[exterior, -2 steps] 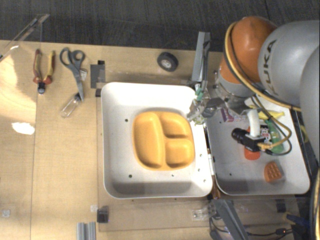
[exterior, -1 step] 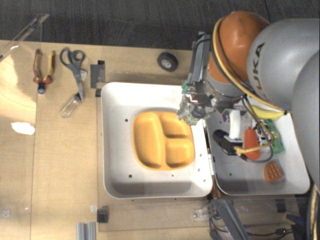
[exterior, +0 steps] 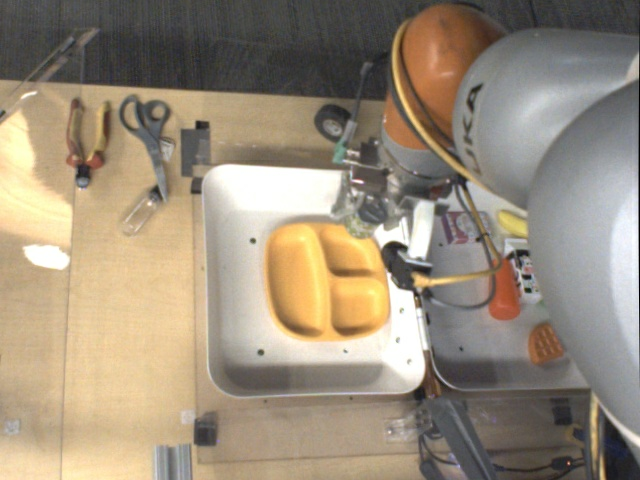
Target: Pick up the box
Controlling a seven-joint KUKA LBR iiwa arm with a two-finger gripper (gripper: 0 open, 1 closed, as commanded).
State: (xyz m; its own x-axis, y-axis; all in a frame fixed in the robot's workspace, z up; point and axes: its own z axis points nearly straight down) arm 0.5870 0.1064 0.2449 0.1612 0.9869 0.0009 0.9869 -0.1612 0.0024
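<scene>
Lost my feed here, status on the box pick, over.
Gripper at the left bin's top right corner, over yellow tray's edge. Box in right bin, mostly behind the arm.

Tray (exterior: 325,280) in left bin (exterior: 232,298)

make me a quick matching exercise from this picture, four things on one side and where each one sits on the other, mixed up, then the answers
Things:
1. yellow tray
2. scissors
3. pliers
4. orange bottle

Places:
A. in the right bin
B. on the bench, at the far left
C. in the left bin
D. on the bench, between the pliers and the left bin

Pairs: 1-C, 2-D, 3-B, 4-A
</scene>
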